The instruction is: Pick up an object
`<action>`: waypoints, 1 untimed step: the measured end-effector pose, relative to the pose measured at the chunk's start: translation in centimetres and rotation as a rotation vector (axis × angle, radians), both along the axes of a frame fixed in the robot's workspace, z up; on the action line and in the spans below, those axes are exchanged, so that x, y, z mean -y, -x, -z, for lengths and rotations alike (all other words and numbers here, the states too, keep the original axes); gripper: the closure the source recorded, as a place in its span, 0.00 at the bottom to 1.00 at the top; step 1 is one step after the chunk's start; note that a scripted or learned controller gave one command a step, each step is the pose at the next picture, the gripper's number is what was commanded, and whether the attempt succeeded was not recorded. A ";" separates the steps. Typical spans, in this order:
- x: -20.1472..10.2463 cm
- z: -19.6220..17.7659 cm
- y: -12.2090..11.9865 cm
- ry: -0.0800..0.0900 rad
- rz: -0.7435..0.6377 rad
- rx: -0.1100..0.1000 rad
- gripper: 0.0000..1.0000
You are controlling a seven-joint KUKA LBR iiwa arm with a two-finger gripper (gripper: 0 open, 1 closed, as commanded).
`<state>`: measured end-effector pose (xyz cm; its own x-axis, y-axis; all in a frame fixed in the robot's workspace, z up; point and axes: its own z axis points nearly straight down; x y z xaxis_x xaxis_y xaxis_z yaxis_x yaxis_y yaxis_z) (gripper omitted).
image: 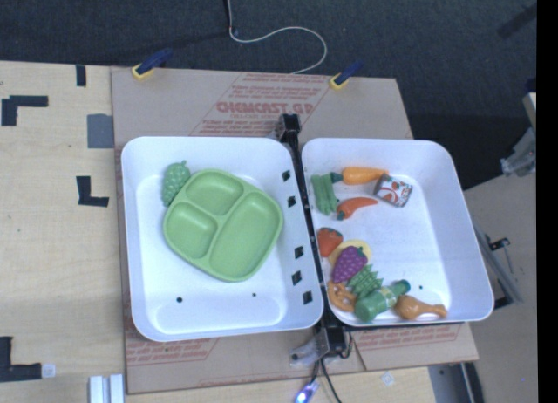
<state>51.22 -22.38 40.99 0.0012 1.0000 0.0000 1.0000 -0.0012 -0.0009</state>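
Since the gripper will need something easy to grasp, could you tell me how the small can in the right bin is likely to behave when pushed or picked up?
The small can lies on its side, so a push would probably roll it. Its round, printed surface looks smooth and may slip. It seems rigid and likely light. It lies apart from the orange carrot, with bare right bin floor around it.
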 end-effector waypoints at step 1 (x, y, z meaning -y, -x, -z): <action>0.0 -5.0 2.9 0.002 -0.001 0.005 1.00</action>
